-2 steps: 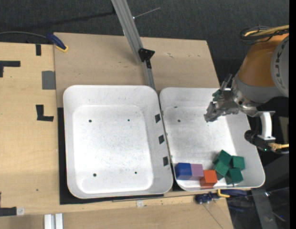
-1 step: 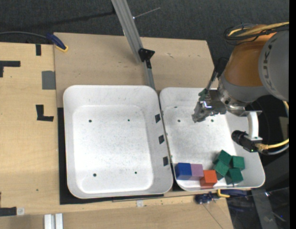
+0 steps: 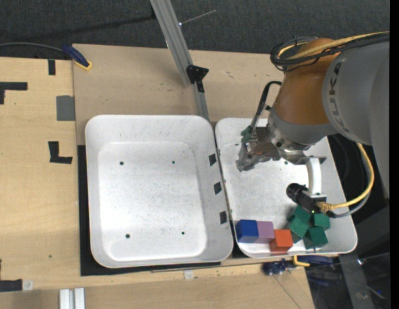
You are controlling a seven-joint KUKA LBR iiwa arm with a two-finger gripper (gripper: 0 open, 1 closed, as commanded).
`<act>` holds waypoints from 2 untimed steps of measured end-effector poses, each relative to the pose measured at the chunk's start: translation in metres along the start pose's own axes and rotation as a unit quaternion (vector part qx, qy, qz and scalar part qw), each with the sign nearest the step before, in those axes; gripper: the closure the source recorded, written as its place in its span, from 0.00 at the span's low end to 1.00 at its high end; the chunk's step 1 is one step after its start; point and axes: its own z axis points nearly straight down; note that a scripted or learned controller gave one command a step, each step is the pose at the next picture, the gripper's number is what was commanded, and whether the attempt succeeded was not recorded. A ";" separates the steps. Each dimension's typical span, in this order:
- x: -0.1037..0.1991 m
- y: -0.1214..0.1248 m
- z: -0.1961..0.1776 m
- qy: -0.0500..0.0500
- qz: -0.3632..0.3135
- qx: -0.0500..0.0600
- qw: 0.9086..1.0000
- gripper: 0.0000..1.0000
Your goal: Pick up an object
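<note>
You are looking down on the right bin (image 3: 251, 192), where the arm (image 3: 315, 102) is reaching in and the end effector (image 3: 250, 154) is hovering over its upper half. Along that bin's near edge, a blue block (image 3: 248, 230), a lilac block (image 3: 266, 230), an orange block (image 3: 282, 239) and green blocks (image 3: 309, 227) are sitting clustered. The left bin (image 3: 151, 188) is lying just beside it.

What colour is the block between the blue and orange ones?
Light purple block, clearest in the camera view.
</note>
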 end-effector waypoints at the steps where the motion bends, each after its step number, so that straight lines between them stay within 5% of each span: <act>1: 0.053 -0.003 -0.012 0.000 0.000 -0.001 1.000 1.00; 2: 0.097 0.001 -0.011 0.000 0.000 0.000 1.000 1.00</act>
